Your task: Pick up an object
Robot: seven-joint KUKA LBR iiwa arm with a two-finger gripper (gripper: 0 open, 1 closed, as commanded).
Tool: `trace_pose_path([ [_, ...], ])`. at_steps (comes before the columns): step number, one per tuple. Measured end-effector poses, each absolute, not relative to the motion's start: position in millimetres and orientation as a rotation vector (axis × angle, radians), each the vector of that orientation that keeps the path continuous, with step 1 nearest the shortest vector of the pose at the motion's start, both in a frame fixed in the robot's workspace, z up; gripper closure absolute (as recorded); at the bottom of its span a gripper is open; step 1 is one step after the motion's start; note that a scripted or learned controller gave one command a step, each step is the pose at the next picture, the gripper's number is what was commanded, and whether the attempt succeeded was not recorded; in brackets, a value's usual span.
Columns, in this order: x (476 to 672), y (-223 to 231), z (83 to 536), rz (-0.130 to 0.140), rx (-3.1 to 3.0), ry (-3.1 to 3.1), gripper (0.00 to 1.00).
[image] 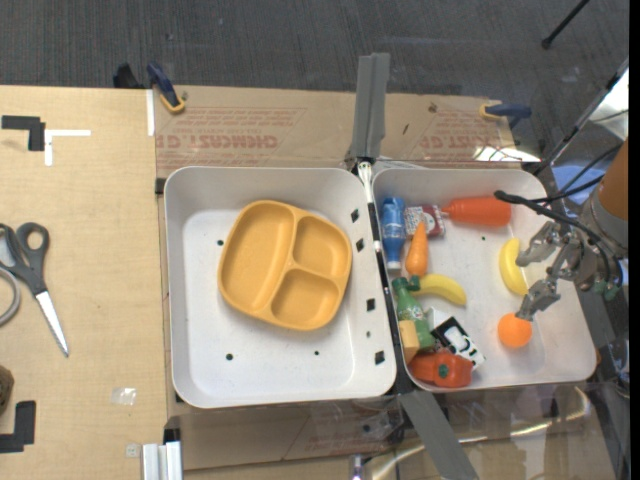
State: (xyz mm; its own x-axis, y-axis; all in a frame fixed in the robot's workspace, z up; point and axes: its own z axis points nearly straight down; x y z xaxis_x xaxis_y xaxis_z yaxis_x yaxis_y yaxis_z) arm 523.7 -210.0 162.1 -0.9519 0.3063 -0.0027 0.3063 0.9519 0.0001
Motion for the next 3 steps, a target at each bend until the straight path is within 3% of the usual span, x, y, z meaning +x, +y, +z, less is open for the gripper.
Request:
trace_pose_path([
  [1,542.6,-212,92,0.000,0.597,3.081,0.00],
  [2,544.1,-212,102,-0.002,0.592,3.077,1.00],
  [3,544.1,-212,102,-0.002,0.593,3.077,0.00],
])
